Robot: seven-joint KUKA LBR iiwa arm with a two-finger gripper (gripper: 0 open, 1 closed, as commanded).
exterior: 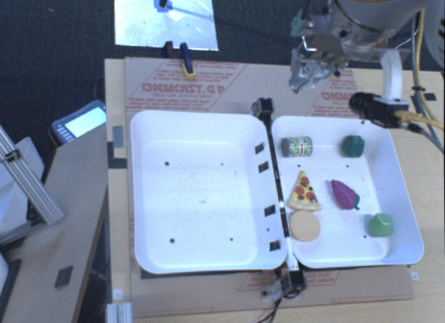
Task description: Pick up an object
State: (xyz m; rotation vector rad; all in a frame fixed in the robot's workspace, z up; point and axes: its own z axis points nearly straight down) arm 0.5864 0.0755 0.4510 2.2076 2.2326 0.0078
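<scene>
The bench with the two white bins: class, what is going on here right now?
A grey robot arm's gripper hangs above the far edge of the right bin, holding nothing. In that bin lie a small can, a pizza slice, a round cookie, a purple grape bunch and two green pieces. Nothing has been picked up yet.

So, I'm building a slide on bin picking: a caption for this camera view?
Gripper above right bin holding can, pizza slice, cookie, grapes and two green items.
</scene>
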